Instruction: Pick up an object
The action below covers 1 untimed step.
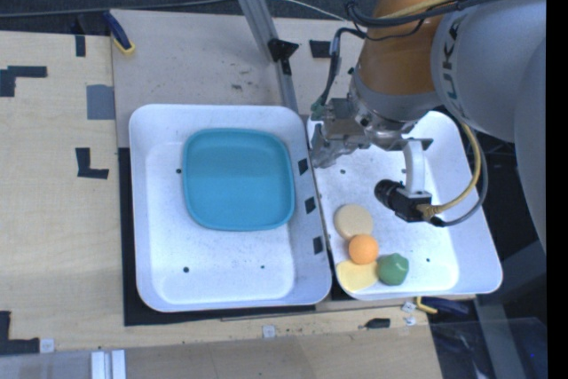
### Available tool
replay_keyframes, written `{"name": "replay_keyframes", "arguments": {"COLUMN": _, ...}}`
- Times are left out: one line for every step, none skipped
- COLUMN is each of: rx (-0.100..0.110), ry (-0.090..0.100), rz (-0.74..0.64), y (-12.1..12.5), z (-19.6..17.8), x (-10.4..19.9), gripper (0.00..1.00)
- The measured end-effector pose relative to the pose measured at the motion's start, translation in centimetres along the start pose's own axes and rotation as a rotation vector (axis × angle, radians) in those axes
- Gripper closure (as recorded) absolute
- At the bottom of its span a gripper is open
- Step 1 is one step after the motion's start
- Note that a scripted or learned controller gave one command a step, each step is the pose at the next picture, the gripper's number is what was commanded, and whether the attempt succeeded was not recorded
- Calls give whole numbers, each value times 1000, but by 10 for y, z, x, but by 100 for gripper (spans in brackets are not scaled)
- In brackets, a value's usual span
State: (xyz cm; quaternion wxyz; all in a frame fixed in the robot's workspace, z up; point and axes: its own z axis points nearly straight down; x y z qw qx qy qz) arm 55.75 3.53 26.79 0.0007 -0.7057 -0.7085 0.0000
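A blue square plate (238,179) lies in the left white bin (160,271). In the right bin (461,266), near its front left corner, sit a tan round piece (353,219), an orange ball (362,249), a yellow piece (355,277) and a green piece (391,269), bunched together. My gripper (330,146) hangs over the back left part of the right bin, close to the divide between the bins, well behind the cluster. Nothing shows between its fingers.
A slanted metal post (257,9) rises behind the bins. The arm's orange band (417,13) and grey body fill the upper right. A black cable fitting (404,198) hangs over the right bin. Tape marks dot the wooden bench on the left.
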Motion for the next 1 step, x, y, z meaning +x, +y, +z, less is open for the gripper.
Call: {"name": "replay_keyframes", "arguments": {"rx": 1, "ry": -1, "rz": 1, "y": -12, "z": 16, "x": 46, "gripper": 100}}
